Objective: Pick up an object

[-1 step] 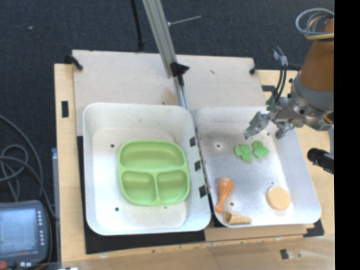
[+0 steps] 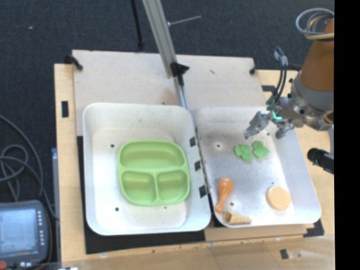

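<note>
1. Gripper (image 2: 269, 126) hangs over the right bin (image 2: 295, 167), fingers spread apart, nothing btwn them.
2. Green leafy piece (image 2: 251, 151) lies just below the gripper, towards the bin's middle (not touching).
3. Farther below: tan round disc (image 2: 278, 198), orange spoon-like item (image 2: 224, 190), small wedge (image 2: 236, 219).
4. Well to the left: green divided plate (image 2: 153, 172) in the left bin (image 2: 101, 151).

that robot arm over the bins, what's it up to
The arm reaches in from the right, and its gripper hangs open above the right bin, holding nothing. Just below it lie the green pieces; nearer the front are an orange spoon-like piece, a round tan piece and a small wedge. The left bin holds a green divided plate. Nothing has been picked up yet.
</note>
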Robot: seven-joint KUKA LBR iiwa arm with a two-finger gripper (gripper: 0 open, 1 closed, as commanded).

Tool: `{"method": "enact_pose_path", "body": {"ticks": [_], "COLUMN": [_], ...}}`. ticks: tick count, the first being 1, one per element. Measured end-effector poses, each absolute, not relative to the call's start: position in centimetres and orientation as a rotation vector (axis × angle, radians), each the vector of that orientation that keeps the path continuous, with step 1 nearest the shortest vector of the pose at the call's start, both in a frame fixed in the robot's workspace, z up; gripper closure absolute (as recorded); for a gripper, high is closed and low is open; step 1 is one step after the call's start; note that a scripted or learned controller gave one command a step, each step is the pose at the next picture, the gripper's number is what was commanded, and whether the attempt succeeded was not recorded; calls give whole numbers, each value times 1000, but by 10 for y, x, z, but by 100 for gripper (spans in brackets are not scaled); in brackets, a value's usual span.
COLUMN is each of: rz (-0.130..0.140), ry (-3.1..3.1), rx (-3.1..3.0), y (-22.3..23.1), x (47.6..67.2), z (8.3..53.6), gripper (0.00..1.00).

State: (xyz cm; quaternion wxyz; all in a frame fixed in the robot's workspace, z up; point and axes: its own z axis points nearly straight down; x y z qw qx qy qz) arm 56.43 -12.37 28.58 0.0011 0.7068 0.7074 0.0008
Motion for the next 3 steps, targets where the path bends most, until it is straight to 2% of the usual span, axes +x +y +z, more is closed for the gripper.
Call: {"method": "enact_pose_path", "body": {"ticks": [1, 3], "rz": [-6, 2], "ry": [2222, 2212], "rx": [2224, 2227], "y": [-132, -131], "x": [564, 554], "z": [225, 138], "gripper": [0, 0]}}
